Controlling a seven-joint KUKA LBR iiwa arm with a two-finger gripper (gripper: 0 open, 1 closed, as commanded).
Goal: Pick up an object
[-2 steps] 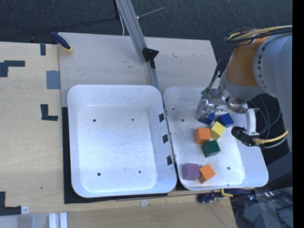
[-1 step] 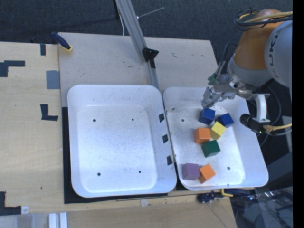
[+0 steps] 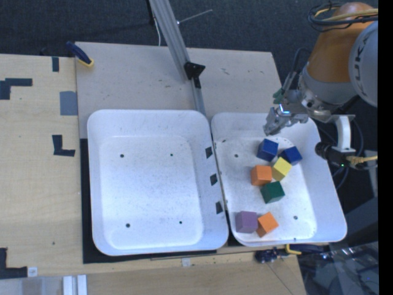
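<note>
The right bin (image 3: 319,226) holds seven cubes just below the gripper (image 3: 274,125). Nearest it is a blue cube (image 3: 268,149). Gripper state: cannot tell.

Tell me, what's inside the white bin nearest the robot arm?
The right bin holds seven blocks: two blue, two orange, one yellow, one green, one purple. The gripper hangs over its far edge, covering a patch of floor there.

You see a pale wooden bench top (image 3: 37,165) marked with dark blue tape pieces (image 3: 59,145), dark grey carpet floor (image 3: 92,11) beyond it, and 1 slanted grey metal pole (image 3: 169,26) crossing overhead.
</note>
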